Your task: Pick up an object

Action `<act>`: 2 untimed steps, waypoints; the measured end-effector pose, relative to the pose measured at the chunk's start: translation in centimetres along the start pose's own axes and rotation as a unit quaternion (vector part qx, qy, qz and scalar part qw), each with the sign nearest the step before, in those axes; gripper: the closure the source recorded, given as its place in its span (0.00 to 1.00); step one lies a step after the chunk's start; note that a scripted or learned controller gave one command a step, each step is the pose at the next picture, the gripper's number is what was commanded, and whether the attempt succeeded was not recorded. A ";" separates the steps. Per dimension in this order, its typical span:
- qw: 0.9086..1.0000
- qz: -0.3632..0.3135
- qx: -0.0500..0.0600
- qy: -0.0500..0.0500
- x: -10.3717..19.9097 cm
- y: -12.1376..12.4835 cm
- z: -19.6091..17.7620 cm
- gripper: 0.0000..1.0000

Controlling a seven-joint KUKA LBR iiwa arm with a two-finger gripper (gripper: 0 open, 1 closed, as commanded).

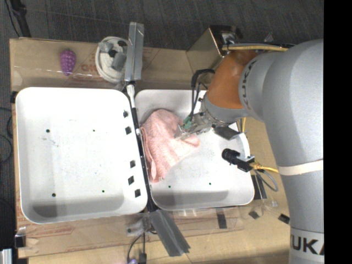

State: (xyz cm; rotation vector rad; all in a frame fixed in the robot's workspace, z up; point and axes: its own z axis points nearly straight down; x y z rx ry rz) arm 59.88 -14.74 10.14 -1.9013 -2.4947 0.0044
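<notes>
Apparently the pick was mid-attempt, not done. The gripper (188,126) sat low in the right bin (220,194), right at the upper right edge of the pink cloth (162,142) — touching it or just above, hard to say from this angle. Whether it was wide, narrow or clamped on fabric, I could not tell; the wrist and its orange band blocked the tip. The cloth lay crumpled against the left wall of the right bin, one end trailing toward the near side, and looked flat on the bin floor — so no lift yet, in my judgement. What was left: get a real hold on the cloth and raise it clear of the bin.

Surface: the left bin (33,164) was white and shallow, with a few small dark dots on its floor. Both bins sat side by side on a brown cardboard-like tabletop (38,59), with a grey divider bar (135,54) running between them. On the tabletop behind the left bin were a small purple object (67,61) and a white roll of tape or cord (111,58). A black-and-yellow fitting (237,159) with a cable hung over the right bin's right side. Beyond the tabletop the floor (165,10) was dark grey carpet. The arm (291,103) took up the right side of the view.
</notes>
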 end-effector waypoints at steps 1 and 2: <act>1.000 0.000 0.000 0.000 0.0 0.0 0.0 0.00; 1.000 -0.009 -0.001 -0.001 1.4 0.2 0.9 0.00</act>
